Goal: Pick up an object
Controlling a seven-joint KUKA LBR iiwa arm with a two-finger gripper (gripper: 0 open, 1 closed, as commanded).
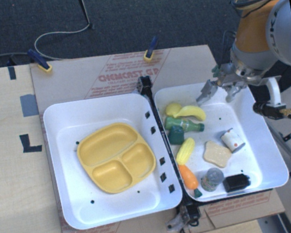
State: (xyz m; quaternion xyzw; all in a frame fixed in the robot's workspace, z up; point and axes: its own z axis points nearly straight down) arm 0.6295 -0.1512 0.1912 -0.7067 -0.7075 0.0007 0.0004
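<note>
My gripper (219, 93) hovers over the back edge of the right bin (259, 138), fingers spread open with nothing between them. In that bin lie a yellow banana (190, 112), a green bottle (183, 127), an ear of corn (185, 150), an orange carrot (187, 177), a slice of bread (217, 154), a small white can (230, 140), a grey round lid (213, 177) and a black block (236, 182). The banana is the closest to the gripper, a little to its left and nearer the front.
The left bin (66, 170) holds a yellow divided plate (116, 157). A black divider (158, 133) with clips runs between the bins. Brown cardboard (122, 75) lies under both, with yellow clamps at the back. The arm's orange band (254, 25) rises at the right.
</note>
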